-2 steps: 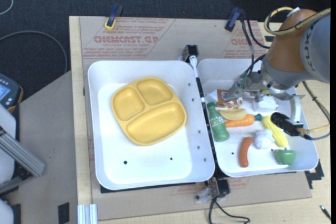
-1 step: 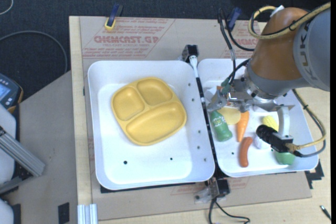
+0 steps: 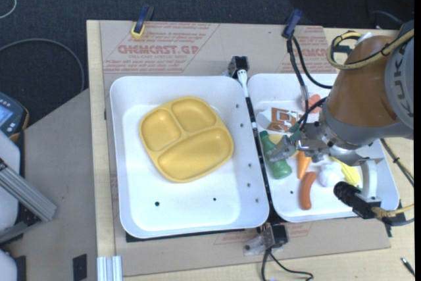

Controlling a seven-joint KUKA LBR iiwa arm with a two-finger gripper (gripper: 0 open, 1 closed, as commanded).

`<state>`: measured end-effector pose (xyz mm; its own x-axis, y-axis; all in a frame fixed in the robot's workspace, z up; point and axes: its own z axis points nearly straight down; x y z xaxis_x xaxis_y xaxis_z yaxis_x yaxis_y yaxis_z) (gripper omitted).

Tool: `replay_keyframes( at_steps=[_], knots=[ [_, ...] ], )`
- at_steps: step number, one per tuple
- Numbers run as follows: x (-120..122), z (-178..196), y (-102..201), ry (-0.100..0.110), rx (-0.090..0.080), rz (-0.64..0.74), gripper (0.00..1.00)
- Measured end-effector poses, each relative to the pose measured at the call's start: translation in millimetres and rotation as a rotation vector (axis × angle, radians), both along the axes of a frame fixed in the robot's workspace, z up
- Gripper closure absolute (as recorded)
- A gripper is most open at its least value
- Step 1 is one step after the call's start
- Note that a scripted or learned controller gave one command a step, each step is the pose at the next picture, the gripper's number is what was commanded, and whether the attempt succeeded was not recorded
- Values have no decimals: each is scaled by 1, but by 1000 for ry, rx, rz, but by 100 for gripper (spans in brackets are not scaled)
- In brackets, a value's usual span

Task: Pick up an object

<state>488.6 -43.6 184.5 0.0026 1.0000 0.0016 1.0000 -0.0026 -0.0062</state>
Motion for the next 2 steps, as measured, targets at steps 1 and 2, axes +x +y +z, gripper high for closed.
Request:
replay_keyframes(
  at_steps=[1, 2],
  knots=[
    [2, 0, 1, -4, -1, 2, 0],
    [-10, 0, 14, -2, 0, 3, 0]
  ],
)
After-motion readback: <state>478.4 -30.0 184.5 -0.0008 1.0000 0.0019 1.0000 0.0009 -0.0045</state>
